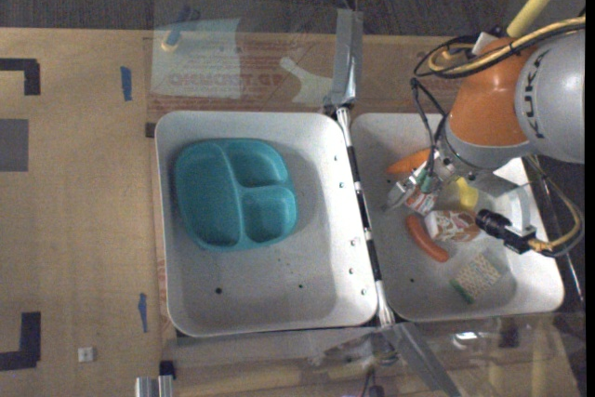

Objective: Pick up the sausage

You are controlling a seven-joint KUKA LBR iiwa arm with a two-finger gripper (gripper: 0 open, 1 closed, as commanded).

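Camera view looks down on both bins w/ the arm (521,98) coming in from the right over the right bin (539,297). Sausage (426,238), orange-red, lies on that bin's floor near the middle, long axis on a diagonal: upper-left end toward the gripper, lower-right end pointing at the bin's near-right corner. Gripper (416,191) sits just up and a bit left of the sausage's upper end, close but apart as far as the slant view lets me judge; height above the floor can't be read. Fingers are a small blur of metal and coloured bits, so can't tell how far apart they are, and nothing is visibly held between them. Key relation: sausage is down-right of the gripper, so the next move, my guess, is a short shift toward the near side and slightly right, plus wrist turn so the fingers close across the short width, not along the diagonal. Clutter is tight: a round patterned item (453,224) touches or nearly touches the sausage on its right, an orange piece (408,165) lies just above the gripper, a yellow piece (466,193) to the right, and a cracker-like block (478,275) further toward the near-right corner. Risk: grabbing the patterned item instead. Left bin (316,293) holds a teal divided plate (235,192), well apart, irrelevant here.
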